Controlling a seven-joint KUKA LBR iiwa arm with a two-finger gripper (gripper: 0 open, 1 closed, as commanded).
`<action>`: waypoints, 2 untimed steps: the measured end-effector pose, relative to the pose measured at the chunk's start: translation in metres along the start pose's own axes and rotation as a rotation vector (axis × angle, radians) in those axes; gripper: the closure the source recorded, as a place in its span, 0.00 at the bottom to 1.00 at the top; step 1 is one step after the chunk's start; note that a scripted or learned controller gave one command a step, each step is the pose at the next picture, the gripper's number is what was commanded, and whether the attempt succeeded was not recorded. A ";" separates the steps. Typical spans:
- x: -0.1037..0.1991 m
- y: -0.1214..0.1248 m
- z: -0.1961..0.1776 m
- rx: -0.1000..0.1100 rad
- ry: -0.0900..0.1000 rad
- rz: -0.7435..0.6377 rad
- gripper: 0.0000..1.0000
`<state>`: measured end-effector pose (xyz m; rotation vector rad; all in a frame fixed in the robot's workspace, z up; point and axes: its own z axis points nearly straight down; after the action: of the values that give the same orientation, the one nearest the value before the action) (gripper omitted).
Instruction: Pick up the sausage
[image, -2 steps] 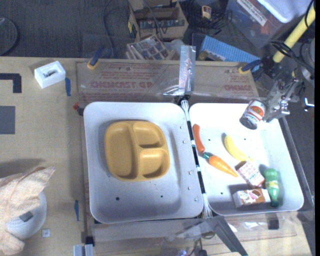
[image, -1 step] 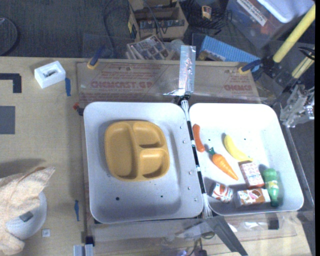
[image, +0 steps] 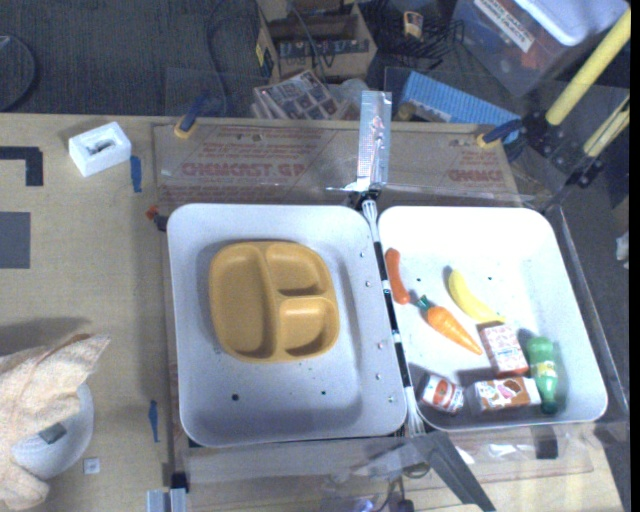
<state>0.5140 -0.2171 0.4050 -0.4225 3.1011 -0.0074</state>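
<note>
Cardboard sheet (image: 300, 168) behind the bins: faded red print on the left half, possibly "CHEMCAST GP", letters too blurred to confirm. Similar red print on the right half, unreadable. Small cartons (image: 503, 349) and can (image: 441, 394) in the right bin (image: 520, 235): coloured labels, no legible text.

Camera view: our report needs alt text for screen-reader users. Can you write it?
A slim red-orange sausage lies at the left edge of the right shallow white bin, beside an orange carrot, a yellow banana and small food packages. The left white bin holds a yellow divided plastic plate.
</note>
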 end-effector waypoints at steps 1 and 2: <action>0.026 0.000 -0.033 -0.001 0.001 -0.204 1.00; 0.005 -0.004 -0.032 -0.002 0.000 -0.434 1.00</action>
<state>0.5095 -0.2223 0.4370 -1.0813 2.9392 -0.0089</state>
